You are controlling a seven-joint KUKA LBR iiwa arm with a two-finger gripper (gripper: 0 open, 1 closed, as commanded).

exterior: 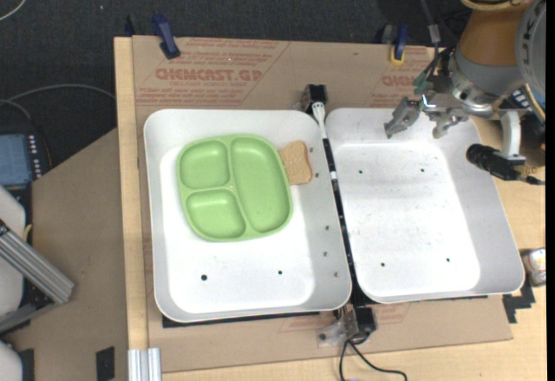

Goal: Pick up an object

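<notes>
A green divided plate point(233, 187) lies in the left bin point(234, 288). A tan slice of bread point(297, 162) rests against the plate's right edge, near the divide between the bins. My gripper point(422, 121) hangs open over the far edge of the right bin point(416, 232), its two grey fingers spread apart with nothing between them. It is well to the right of the bread and the plate.
The bins sit on a cardboard sheet point(225, 67) held by blue clamps point(165, 34) at the far edge. A black clip point(314, 96) sits at the far end of the seam between the bins.
</notes>
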